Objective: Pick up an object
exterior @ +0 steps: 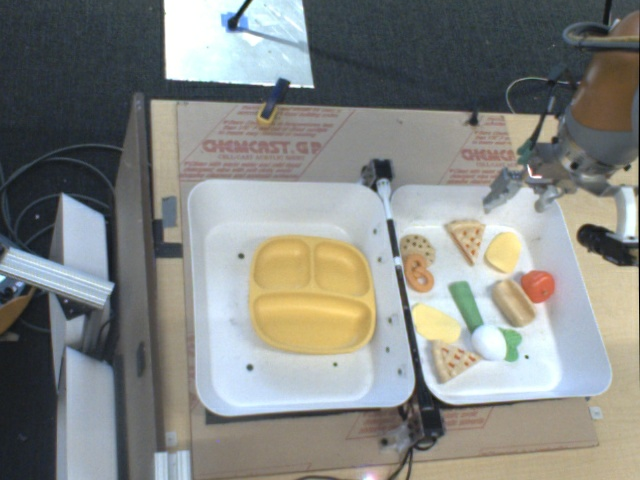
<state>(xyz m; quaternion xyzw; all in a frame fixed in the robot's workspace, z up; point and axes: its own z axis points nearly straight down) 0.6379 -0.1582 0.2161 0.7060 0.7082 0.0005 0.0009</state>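
Plastic toy food pieces (437, 321) crowded in the right shallow white bin (590, 368), right of a yellow divided plastic tray (312, 293) in the left white bin (225, 368). Risk of catching two at once or shoving neighbours: green cylinder (464, 303) touching white egg (489, 342), tan hot-dog bun (513, 303) just beside. Flat triangular pizza slice (466, 238) likely to slip. Two-finger gripper (520, 186) over the far right corner, nothing seen in its grasp; wide or narrow impossible to tell. Arm cut off at the right edge.

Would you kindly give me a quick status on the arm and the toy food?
Gripper above right bin's far edge, nothing between fingers. Toy food untouched; nearest, pizza slice and yellow piece. Nothing in the way.
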